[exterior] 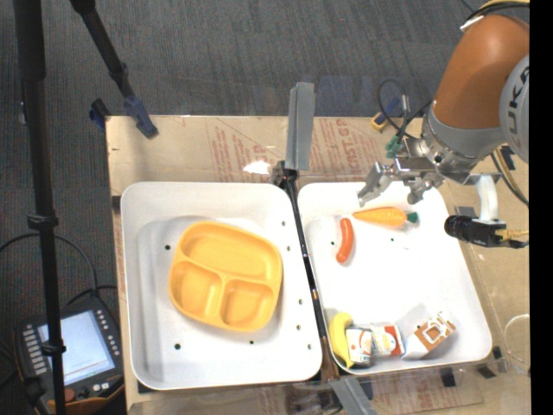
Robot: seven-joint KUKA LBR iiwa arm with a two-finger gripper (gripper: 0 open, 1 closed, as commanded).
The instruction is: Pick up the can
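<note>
- Closest to the lens, bunched along the front wall of the right white bin [393,236]: a yellow plastic banana [340,335], a white-and-red labelled pack [377,343] (my guess is that's the can, lying on its side) and a small orange carton [435,332].
- The two-finger gripper [396,187] hovers at the far end above the orange toy carrot [382,217], fingers spread and holding nothing.
- So it's well apart from the can, probably just not lined up yet.

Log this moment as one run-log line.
gripper: open | held: nothing | location: far end of right bin, by carrot | task: grasp not yet made
</note>
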